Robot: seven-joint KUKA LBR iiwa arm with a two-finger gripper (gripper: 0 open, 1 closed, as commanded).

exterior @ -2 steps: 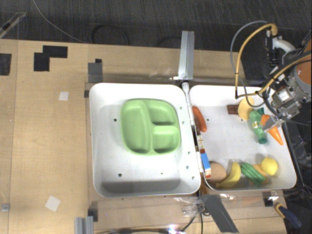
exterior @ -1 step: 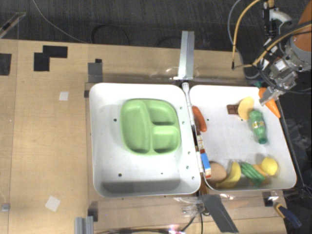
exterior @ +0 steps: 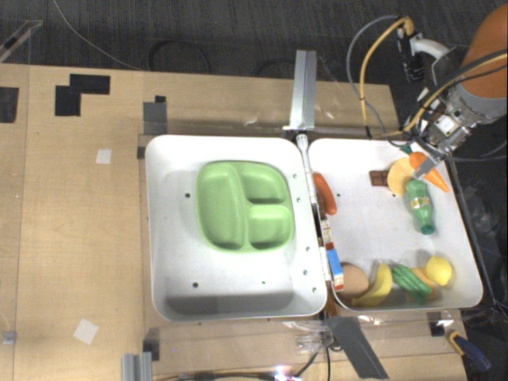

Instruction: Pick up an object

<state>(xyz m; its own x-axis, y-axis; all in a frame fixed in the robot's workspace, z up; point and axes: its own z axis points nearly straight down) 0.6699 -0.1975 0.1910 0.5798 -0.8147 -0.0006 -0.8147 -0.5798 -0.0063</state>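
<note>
Counting across two white bins, one green divided tray (exterior: 242,205) is seen in the left; one green bottle (exterior: 419,205), one carrot (exterior: 434,177), one banana (exterior: 382,285) and one lemon (exterior: 439,271) in the right; the pincer (exterior: 429,159) state cannot be told

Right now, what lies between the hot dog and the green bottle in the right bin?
In the camera view, mostly bare white bin floor separates the hot dog from the bottle; a small brown block sits just above that stretch.

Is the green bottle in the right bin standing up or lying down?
Lying down. The green bottle lies on its side on the right bin's floor, long side showing, below the carrot.
</note>
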